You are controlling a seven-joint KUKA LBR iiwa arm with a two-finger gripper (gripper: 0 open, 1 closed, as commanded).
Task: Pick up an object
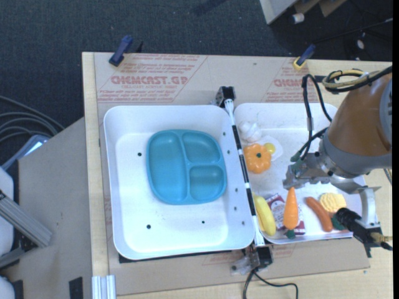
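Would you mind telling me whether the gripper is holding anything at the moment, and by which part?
It cannot be told: the gripper hangs over the right bin, just above the carrot.

A broad orange band (365, 120) is seen on the arm (361, 143), with a rounded grey section beneath it that narrows toward the wrist. Below that, a grey metal gripper (299, 174) with angular, blocky parts is fitted. Black cables (310, 114) are looped along the arm's side, and a yellow-and-black bundle (343, 76) is coiled near its upper part. A pale bracket (369, 204) and a black fitting (349, 220) are attached at the lower side.
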